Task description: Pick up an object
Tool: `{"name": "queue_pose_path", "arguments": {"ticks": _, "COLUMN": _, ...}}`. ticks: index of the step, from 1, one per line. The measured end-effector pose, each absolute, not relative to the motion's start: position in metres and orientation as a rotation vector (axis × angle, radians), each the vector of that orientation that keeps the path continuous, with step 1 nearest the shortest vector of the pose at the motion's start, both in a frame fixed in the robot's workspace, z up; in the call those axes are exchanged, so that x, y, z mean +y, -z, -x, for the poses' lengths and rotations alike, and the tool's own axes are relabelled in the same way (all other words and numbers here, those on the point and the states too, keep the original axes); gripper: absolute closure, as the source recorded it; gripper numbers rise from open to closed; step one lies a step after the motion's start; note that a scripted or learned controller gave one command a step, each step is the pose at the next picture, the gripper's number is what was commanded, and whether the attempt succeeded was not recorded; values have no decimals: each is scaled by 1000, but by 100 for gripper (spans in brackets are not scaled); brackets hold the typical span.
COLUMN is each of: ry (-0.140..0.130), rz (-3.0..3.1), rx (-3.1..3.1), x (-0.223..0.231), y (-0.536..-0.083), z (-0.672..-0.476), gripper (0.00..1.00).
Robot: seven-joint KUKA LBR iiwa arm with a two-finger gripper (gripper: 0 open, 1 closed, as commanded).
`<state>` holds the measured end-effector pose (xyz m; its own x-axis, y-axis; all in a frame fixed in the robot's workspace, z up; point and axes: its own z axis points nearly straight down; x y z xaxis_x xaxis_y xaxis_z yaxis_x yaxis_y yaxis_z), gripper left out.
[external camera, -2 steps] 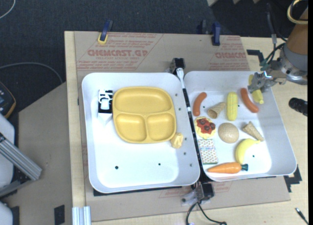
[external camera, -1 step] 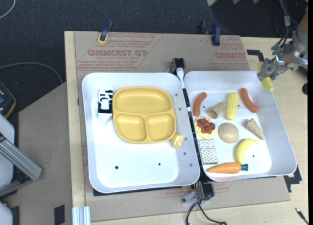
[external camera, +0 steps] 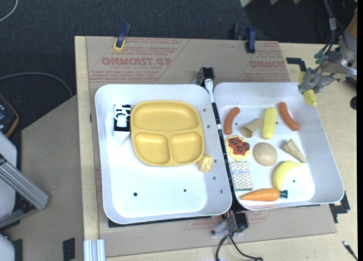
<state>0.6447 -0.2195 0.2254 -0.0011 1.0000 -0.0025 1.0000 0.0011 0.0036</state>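
Note:
The right bin (external camera: 326,140) holds several toy foods: two red sausages (external camera: 231,120) (external camera: 288,116), a corn cob (external camera: 269,122), a pizza slice (external camera: 238,147), a round bun (external camera: 264,154), a yellow lemon (external camera: 286,173) and a carrot (external camera: 264,195). My gripper (external camera: 310,88) hangs over the bin's far right corner, above and to the right of the nearer sausage. A small yellow bit (external camera: 311,98) shows at its tip; I cannot tell whether that is a held thing or part of the gripper.
The left bin (external camera: 113,192) carries a yellow divided plate (external camera: 167,132), a black and white block (external camera: 121,118) and a small yellow piece (external camera: 205,163). A ridge (external camera: 218,140) separates the bins. Clamps (external camera: 119,41) (external camera: 250,38) stand at the board's far edge.

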Motion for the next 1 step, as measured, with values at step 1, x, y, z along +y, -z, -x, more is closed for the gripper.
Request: {"name": "queue_pose_path", "arguments": {"ticks": 1, "ry": -1, "rz": -2218, "rx": 2228, "x": -168, "y": -236, "z": -625, "gripper": 100}}
